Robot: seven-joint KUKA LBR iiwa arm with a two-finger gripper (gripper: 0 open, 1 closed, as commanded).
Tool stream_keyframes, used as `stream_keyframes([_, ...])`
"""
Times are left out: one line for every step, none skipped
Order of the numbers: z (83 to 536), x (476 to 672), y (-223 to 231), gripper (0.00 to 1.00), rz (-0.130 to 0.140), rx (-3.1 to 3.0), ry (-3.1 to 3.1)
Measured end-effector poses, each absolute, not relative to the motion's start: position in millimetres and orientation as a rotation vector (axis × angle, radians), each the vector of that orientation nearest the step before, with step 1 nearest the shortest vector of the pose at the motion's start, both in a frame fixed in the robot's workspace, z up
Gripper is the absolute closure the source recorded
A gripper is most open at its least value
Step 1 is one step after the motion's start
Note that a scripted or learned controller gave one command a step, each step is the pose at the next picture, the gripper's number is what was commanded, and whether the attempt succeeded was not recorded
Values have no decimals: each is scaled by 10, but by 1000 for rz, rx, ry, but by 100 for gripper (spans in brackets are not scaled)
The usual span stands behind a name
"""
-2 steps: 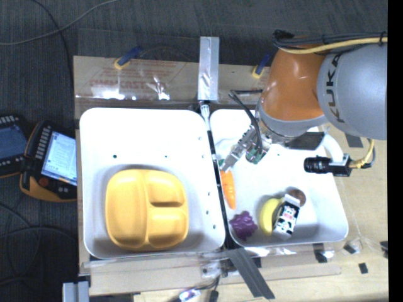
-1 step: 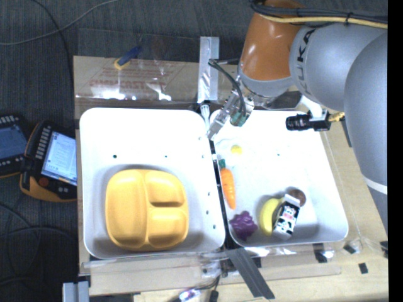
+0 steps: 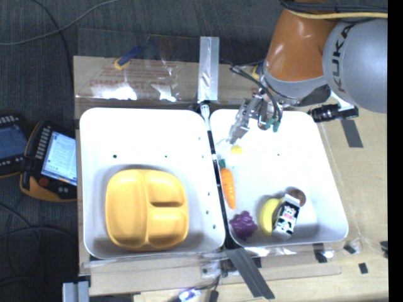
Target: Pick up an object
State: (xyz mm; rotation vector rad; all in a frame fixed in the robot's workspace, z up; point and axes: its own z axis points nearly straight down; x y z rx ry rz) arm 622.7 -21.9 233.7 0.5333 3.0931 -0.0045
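Left bin [image 3: 94, 128] carries one big yellow sectioned tray [image 3: 147, 207] low in the frame, while the right bin [image 3: 318, 162] has an orange carrot [image 3: 227, 187] lying along its left wall, long axis running up-down the frame, with a purple grape bunch [image 3: 242, 224], a yellow fruit [image 3: 269, 213] and a small cow-print carton [image 3: 287, 217] crowded at the lower edge. A small yellow bit [image 3: 236, 148] sits just below the pincer [image 3: 252, 123], which hangs at the right bin's upper left; I cannot tell its finger state. The right bin's upper right and centre floor lie bare, and the counter [image 3: 368, 187] shows beyond its right rim.
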Motion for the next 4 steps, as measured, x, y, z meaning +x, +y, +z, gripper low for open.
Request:
stream_keyframes([2433,6236,-222,100,-5,534,3089])
stream_keyframes([2054,6139,43,100,-1,51,3139])
stream_keyframes([2601,6504,-20,100,2,-756,3043])
stream_keyframes([2651,6694,-179,100,2,-1241,2879])
